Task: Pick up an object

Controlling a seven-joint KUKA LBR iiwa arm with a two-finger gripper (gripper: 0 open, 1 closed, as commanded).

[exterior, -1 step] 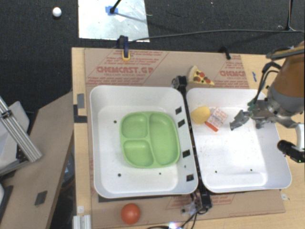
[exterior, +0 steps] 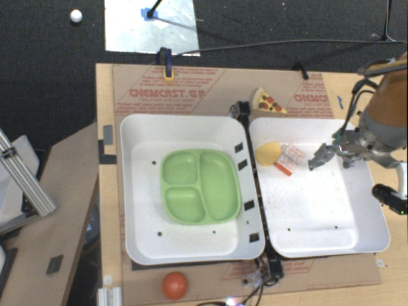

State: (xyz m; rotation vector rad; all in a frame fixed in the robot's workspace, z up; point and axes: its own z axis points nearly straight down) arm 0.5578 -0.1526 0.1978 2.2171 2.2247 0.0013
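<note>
Right bin: one yellow piece and one red-and-white packet, both at its upper-left corner; remaining floor open. One gripper just right of the packet, finger spread indiscernible. Left bin: one green divided tray.

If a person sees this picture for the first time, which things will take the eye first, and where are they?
The eye goes first to the light green plastic tray with three compartments, lying in the middle of the left white bin. Next comes the grey arm's gripper, low over the right white bin, near a round yellow object and a small red-and-white packet. An orange-red ball sits on the bench in front of the left bin.
</note>
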